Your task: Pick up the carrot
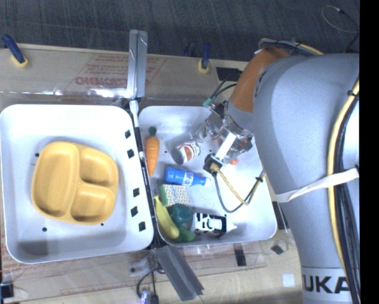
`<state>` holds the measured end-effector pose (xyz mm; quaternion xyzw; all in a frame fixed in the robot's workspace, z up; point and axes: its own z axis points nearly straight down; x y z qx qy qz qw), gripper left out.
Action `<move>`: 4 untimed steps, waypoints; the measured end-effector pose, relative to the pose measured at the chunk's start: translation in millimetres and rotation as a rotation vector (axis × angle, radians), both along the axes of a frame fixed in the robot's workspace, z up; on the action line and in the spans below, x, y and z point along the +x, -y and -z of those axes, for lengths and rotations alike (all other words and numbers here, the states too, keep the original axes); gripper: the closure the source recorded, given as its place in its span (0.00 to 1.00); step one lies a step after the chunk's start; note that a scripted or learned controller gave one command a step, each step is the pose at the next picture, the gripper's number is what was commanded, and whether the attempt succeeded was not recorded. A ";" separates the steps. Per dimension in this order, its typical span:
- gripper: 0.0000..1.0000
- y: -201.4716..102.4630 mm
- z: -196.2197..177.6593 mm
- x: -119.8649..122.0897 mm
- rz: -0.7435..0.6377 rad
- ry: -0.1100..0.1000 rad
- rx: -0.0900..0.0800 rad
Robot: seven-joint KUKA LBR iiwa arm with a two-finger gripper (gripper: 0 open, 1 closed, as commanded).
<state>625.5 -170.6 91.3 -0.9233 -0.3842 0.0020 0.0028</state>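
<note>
The carrot (151, 153) is orange with a green top and lies lengthwise along the left wall of the right bin (253, 223). My gripper (205, 138) hangs over the upper middle of that bin, right of the carrot and apart from it. A small red and white can (189, 151) lies just below the gripper, close to its tip. The fingers are too tangled with the wrist parts and cable to read.
Below the carrot lie a blue bottle (184, 177), a patterned packet (175, 196), a banana (165, 219), a green item (182, 220) and a black and white object (210, 223). The left bin (12, 170) holds a yellow divided tray (74, 181). The grey arm covers the right side.
</note>
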 end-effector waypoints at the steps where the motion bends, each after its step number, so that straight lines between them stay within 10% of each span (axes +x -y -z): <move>1: 0.00 -55.6 -0.9 19.6 0.072 0.003 -0.002; 2: 1.00 -58.1 -10.5 19.8 0.061 -0.001 0.000; 3: 1.00 -53.5 -84.4 -37.4 0.071 0.001 -0.001; 4: 1.00 4.1 0.4 -35.6 0.418 -0.001 -0.002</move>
